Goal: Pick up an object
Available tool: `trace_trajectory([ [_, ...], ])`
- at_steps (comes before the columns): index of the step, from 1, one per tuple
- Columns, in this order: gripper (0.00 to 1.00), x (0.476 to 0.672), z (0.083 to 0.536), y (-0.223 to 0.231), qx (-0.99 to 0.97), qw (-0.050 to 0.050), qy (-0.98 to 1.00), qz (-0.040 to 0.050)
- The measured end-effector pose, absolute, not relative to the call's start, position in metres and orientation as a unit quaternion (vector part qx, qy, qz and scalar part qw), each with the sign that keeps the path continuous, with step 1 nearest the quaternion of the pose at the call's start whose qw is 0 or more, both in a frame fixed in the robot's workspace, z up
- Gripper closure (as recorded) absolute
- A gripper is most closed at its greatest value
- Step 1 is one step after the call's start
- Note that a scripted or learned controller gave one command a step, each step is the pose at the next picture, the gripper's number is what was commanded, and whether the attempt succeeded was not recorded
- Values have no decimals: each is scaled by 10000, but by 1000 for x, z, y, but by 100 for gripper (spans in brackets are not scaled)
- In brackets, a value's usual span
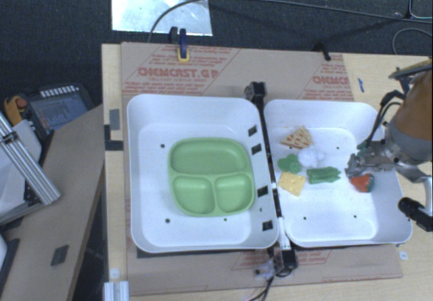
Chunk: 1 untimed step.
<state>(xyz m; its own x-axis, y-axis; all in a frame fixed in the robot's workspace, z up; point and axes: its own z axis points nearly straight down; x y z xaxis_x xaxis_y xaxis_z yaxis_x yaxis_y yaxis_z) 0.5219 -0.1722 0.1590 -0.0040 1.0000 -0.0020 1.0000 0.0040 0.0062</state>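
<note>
Cannot tell jaw state: gripper (pixel 362 170) low over red toy piece (pixel 363 183) in right bin (pixel 338 235), touching or nearly. Looks light, stiff, smooth; best pinched across the middle.

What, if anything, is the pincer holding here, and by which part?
It cannot be told. The pincer sits low over the red object in the right bin, touching or nearly so, but no grip shows.

You've got a grey arm (pixel 414 157) with an orange-brown band (pixel 414 111) above the wrist, black cable (pixel 379 120) looped down its side, and a dull metallic end effector (pixel 358 166) on a grey housing.
</note>
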Motion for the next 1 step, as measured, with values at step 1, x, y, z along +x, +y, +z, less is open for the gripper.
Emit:
trace_trajectory([
  [1, 100, 524, 206, -173, 7055, 33, 7087, 17],
])
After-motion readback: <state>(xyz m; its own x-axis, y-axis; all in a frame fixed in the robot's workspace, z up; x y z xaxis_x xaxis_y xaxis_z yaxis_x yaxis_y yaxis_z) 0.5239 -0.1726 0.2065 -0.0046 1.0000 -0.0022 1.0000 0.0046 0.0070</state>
